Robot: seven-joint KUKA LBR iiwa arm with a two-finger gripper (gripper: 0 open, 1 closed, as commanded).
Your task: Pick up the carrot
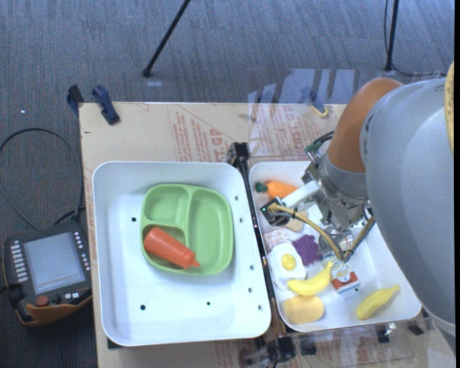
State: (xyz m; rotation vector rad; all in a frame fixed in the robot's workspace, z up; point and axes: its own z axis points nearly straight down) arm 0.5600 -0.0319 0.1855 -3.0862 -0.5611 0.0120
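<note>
Orange and small, the carrot lies at the far left corner of the right bin, green top toward the dividing rim, with nothing gripping it. Your jaws hang just beside it on the near side, low over the clutter; you cannot tell from this angle whether they are released or clenched. You look to be in the approach step, so the next move calls for a short shift toward the far wall, then a descent centred on the carrot. That bin also holds a fried egg, banana, purple piece and lemon (crowded). In the left bin sits a green plate carrying a red bottle.
</note>
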